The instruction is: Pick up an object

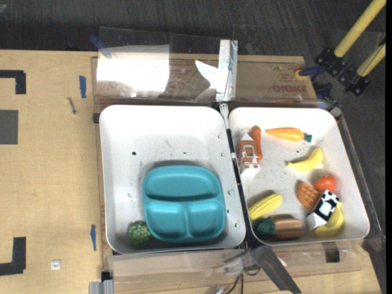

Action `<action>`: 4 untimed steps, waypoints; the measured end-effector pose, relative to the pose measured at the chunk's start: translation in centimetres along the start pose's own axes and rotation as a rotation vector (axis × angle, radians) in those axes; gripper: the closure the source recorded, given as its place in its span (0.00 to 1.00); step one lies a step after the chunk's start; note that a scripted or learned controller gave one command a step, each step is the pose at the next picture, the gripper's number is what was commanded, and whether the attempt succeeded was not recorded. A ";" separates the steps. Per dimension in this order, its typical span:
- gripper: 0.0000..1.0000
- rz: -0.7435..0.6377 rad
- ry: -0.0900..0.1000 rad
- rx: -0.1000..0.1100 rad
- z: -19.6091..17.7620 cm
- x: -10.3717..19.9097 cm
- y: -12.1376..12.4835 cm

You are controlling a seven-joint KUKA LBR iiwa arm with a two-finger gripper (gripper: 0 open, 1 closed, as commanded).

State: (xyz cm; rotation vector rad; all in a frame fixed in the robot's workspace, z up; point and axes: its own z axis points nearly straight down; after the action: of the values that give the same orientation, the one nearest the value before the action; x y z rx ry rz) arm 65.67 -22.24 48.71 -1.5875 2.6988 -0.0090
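The right bin (350, 158) holds several toy foods. An orange carrot (286, 134) lies at its back, with a yellow banana (308, 159) just in front of it. A small white and orange toy (247, 154) and an orange sausage (255, 138) sit by the bin's left wall. A red tomato (326, 182), an orange waffle piece (308, 195) and a black and white block (327, 204) cluster at the right. A corn cob (265, 205), a brown roll (288, 228) and a dark green piece (265, 227) lie near the front.
The left bin (122, 139) holds a teal divided plate (183, 204) and a green knobbly toy (139, 233) in its front left corner. A clear panel with a metal strip (226, 69) stands behind the bins. Yellow tripod legs (361, 20) rise at the far right.
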 end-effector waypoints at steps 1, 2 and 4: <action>1.00 -0.409 -0.001 0.000 0.0 -0.6 -1.0; 1.00 -0.406 -0.006 0.013 -1.3 -0.7 -1.0; 1.00 -0.829 -0.004 0.002 4.7 1.4 2.7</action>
State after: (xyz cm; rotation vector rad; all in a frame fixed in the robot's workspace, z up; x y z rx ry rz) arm 62.74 -22.15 43.99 -2.5393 1.8296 -0.0137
